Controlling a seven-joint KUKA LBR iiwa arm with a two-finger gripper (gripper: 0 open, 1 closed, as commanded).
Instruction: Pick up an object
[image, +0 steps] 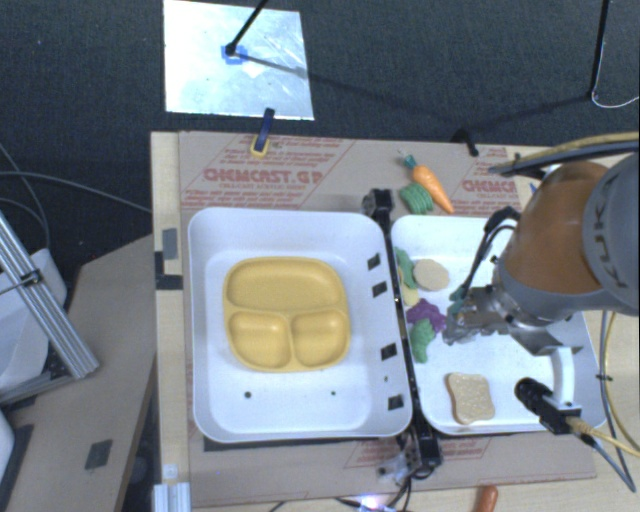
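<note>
In the right bin (470, 235) lie a round beige cookie (431, 274), a green leafy piece (404, 268), a purple grape bunch (428, 313), a green vegetable piece (420, 343) and a slice of toast (470, 397). My gripper (455, 328) hangs low over the bin's middle, just right of the purple grapes and the green piece. The arm's grey and orange wrist (560, 240) covers the bin's right half and hides the fingers from above.
The left bin (215, 400) holds a yellow divided plate (287, 311). A toy carrot (432, 184) and a green toy (416, 198) lie on the cardboard behind the right bin. A black clamp (378, 203) sits where the bins meet.
</note>
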